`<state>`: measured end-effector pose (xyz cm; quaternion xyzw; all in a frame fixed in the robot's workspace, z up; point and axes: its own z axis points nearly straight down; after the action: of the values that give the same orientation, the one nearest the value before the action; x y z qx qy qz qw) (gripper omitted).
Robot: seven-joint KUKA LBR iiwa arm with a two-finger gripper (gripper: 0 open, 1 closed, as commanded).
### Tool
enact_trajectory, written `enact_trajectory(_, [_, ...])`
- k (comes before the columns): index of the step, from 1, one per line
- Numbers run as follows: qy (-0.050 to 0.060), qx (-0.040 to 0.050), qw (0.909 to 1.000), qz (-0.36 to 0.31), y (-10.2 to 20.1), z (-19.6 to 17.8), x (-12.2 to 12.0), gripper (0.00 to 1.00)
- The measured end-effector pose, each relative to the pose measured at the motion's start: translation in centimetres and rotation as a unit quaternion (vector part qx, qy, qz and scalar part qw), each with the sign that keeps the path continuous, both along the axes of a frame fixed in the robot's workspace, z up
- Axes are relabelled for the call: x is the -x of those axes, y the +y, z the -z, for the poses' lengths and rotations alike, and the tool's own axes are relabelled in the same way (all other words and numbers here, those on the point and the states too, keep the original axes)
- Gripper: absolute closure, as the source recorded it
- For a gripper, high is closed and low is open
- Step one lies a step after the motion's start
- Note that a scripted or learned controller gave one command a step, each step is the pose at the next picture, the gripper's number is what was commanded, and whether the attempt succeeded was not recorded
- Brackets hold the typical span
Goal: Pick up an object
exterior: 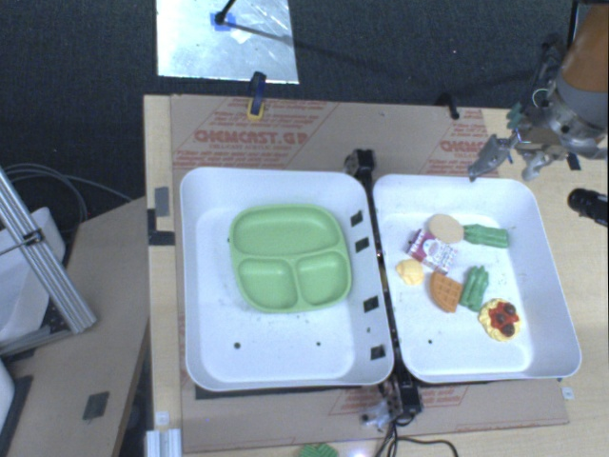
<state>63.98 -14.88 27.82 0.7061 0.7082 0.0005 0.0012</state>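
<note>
Where bins meet, glossy 3-compartment green plate (288,257), smooth plastic.

Grey arm (569,112) with orange band (585,65), metallic fingers (490,155)

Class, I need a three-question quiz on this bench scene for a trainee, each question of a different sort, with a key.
1. True or false: the pale green plastic divided plate lies in the left white bin.
2. Which item lies nearest the right white bin's front right corner? A. round tan toy bun B. yellow toy pizza slice with red toppings C. small yellow toy chunk
3. Fill in: the tool hovers above the right bin's ____ rim.

Key: 1 true; 2 B; 3 far.
</note>
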Motion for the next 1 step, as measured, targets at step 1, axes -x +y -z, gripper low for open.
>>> enact_trajectory(1, [0.002,-0.0007,1.0000,0.001,2.66,4.25,5.88,0.00])
